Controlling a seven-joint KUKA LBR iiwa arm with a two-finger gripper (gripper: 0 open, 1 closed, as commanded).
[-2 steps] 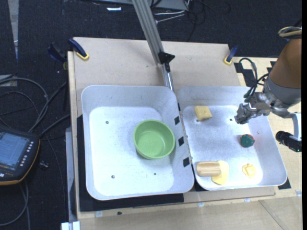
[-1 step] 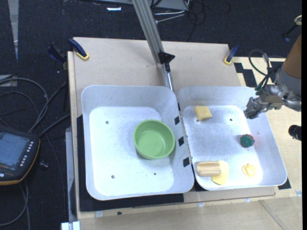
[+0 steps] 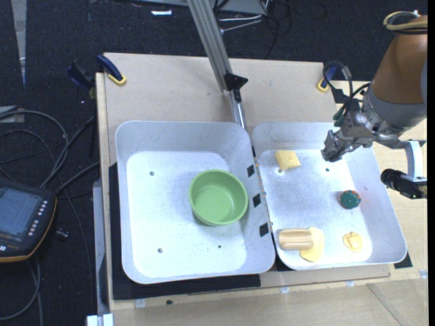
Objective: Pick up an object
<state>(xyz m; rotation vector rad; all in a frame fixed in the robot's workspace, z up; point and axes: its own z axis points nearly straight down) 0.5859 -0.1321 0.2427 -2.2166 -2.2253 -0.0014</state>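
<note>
My gripper (image 3: 331, 152) hangs over the back of the right bin (image 3: 380, 202), with nothing seen between its dark fingers. A yellow block (image 3: 287, 160) lies to its left near the bin's back. A small green ball (image 3: 350, 199) sits below the gripper toward the right wall. At the bin's front lie a tan bread-like roll (image 3: 295, 239) on a yellow slice (image 3: 314, 250) and a small yellow piece (image 3: 352, 241). A green bowl (image 3: 218, 197) stands in the left bin (image 3: 149, 182).
A slanted metal pole (image 3: 214, 39) rises from the bench behind the seam between the bins. Blue and yellow clamps (image 3: 109, 70) hold the bench's back corners. A black bracket (image 3: 404, 182) juts by the right bin's right edge.
</note>
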